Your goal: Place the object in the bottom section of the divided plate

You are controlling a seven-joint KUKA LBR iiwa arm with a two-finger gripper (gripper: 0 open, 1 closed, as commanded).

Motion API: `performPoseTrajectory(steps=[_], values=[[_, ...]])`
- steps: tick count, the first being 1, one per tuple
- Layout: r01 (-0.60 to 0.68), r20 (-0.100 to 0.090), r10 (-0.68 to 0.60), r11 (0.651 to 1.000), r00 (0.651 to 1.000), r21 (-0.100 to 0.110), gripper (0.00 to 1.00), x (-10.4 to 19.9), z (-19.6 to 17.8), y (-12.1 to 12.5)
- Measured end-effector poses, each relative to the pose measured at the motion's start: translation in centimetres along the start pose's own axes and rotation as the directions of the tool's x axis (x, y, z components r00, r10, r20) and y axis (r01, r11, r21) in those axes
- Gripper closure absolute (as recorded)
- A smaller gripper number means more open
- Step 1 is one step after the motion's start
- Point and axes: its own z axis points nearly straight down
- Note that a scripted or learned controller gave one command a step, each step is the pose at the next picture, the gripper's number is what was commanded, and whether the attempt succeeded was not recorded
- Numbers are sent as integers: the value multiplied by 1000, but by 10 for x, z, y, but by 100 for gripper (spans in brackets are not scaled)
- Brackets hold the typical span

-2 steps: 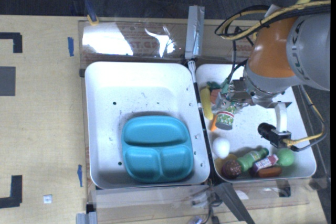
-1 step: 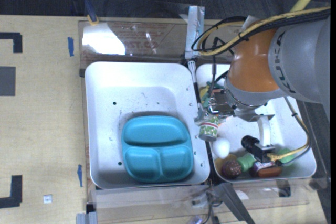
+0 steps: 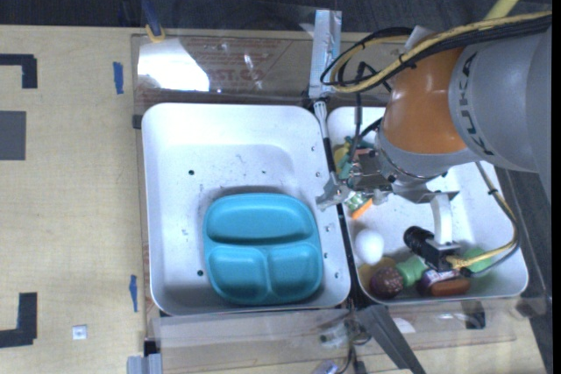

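over the right bin (image 3: 504, 215), my gripper (image 3: 358, 188) hangs by the divider; i cannot tell its state. the small orange object (image 3: 359, 207) lies just beneath. i should seat it squarely before heading for the teal divided plate (image 3: 261, 246).

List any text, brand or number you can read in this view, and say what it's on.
"KUK": partial black lettering, running vertically on the grey arm at the right, cut off by its curve.
The clear panel behind the left bin carries faint reddish print, too blurred to read.
Nothing else legible; the blue divided plate bears no marking.
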Motion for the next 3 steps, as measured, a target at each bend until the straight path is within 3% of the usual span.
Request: performPoseTrajectory(steps=[1, 2, 3], values=[[67, 2, -67, 998, 998, -6, 0, -11, -41, 94], [-138, 0, 138, 990, 990, 0, 0, -49, -59, 50], [-363, 0, 363, 932, 932, -6, 0, -63, -157, 41]])
